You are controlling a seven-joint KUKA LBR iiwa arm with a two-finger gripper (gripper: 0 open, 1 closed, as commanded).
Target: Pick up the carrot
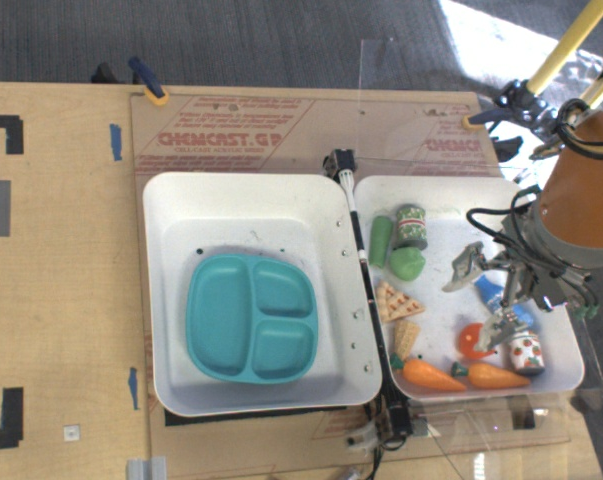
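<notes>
A slanted view from above shows a tan worktop (61,298) with two shallow white bins side by side. The left bin (171,218) holds a teal divided plate (251,318). The right bin (571,368) holds toy food: a green can (411,226), a green pepper (407,262), a pizza slice (396,303), a tomato (470,340) and a small blue item (491,290).

Two carrots lie along the right bin's near edge. One carrot (431,374) sits near the bin's near-left corner, lengthwise along the wall. A second carrot (498,375) lies just to its right, close to a white speckled toy (525,352).

The arm enters from the right, and the gripper (501,318) hangs over the right half of this bin, just above the tomato and second carrot. Metal parts clutter the view there, so I cannot tell how far apart its fingers are, and nothing is visibly held between them.

To do the step well, the gripper likely needs to pick one carrot, line its fingers across the carrot's narrow width, and come straight down at mid-body. The near wall and neighbouring toys leave little room, so a clean centred approach matters. The right carrot looks closer to reach.
</notes>
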